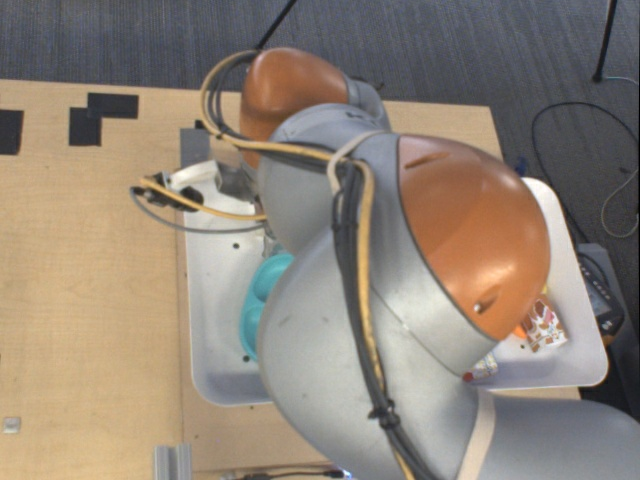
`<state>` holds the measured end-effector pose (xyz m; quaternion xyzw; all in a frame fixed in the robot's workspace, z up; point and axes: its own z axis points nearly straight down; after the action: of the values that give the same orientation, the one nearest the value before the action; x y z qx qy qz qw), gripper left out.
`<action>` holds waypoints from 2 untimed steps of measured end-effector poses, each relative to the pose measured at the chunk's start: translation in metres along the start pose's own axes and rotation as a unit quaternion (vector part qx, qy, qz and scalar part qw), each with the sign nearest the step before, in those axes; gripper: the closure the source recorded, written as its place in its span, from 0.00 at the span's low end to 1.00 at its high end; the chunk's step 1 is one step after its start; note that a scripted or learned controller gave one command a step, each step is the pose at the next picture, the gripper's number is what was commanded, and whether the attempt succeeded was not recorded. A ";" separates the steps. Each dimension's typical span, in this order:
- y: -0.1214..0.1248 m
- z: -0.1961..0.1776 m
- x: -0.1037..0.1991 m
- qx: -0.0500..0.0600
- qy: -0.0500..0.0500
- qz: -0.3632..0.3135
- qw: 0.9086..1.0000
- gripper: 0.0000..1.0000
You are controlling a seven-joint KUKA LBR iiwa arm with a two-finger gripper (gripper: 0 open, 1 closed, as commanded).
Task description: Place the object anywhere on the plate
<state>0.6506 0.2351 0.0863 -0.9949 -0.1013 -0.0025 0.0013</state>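
The arm covers most of both bins. A turquoise plate (262, 296) peeks out from under the arm in the left bin (212, 308), showing just its left rim. My gripper (215, 190) sits over the far end of the left bin, largely hidden behind the wrist and its cables. Nothing shows between or near its fingers. In the right bin (570, 298), a small red-and-white packet (543, 326) lies near the front right corner, beside a small silver and red object (482, 370).
The wooden bench top (90, 298) stretches out left of the bins, with black marker shapes (100, 116) at its far left. Dark carpet and cables lie beyond the bench at the back and right.
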 end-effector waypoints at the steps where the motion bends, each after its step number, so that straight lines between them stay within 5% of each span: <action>1: 0.002 -0.084 0.008 0.000 -0.001 0.000 1.000 1.00; 2: 0.003 0.001 0.012 0.000 -0.002 -0.026 1.000 1.00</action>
<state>0.6629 0.2350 0.0852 -0.9919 -0.1272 -0.0007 0.0007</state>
